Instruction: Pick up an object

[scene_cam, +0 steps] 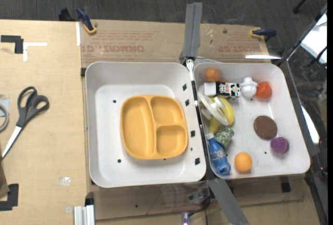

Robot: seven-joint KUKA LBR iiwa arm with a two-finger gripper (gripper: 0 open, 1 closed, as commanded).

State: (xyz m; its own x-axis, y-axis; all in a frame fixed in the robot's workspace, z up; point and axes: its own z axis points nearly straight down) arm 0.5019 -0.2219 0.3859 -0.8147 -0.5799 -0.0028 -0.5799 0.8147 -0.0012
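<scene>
Nearest the camera, at the front of the right bin [291, 164], lie a blue bottle [218, 156] along the dividing wall and an orange ball [243, 162] just beside it. Further back sit a purple ball [279, 145], a brown disc [265, 127], a green crumpled can [225, 136] and a yellow banana [225, 112] with a pale ring-shaped piece lying over it. Along the rear wall are a small orange fruit [212, 74], a black-and-white box [228, 88], a white figure [248, 87] and a red-orange ball [264, 90]. The left bin [99, 130] holds a yellow divided plate [154, 126]. Scissors [23, 112] lie on the desk well to the left.

I cannot tell the state of the end effector, or whether it has hold of anything. Judging by this, the pick has not begun: every candidate rests in the right bin. The next move calls for choosing a piece that stands apart, such as the orange ball or brown disc, and descending over it.
</scene>
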